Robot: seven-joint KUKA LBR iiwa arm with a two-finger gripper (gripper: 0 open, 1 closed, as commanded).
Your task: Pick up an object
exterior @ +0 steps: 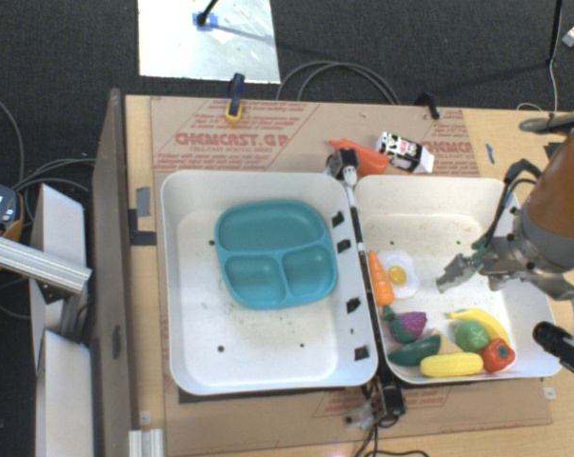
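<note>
The right bin (439, 203) holds several toy foods along its near side. An orange carrot (379, 276) lies by the divider, with a fried egg (398, 274) beside it. Nearer the front are a purple eggplant (409, 325), a dark green cucumber (413, 352), a yellow corn cob (449, 365), a banana (484, 321), a green pepper (471, 335) and a red tomato (497, 353). My gripper (463, 267) hangs over the middle of this bin, right of the egg and above the banana. Nothing shows in its grasp.
The left bin (196, 255) holds a teal divided plate (276, 253). The grey arm with its orange band (558, 193) reaches in over the right bin's far right side. Behind the bins, an orange tool (360, 156) and a small white box (404, 151) lie on the cardboard.
</note>
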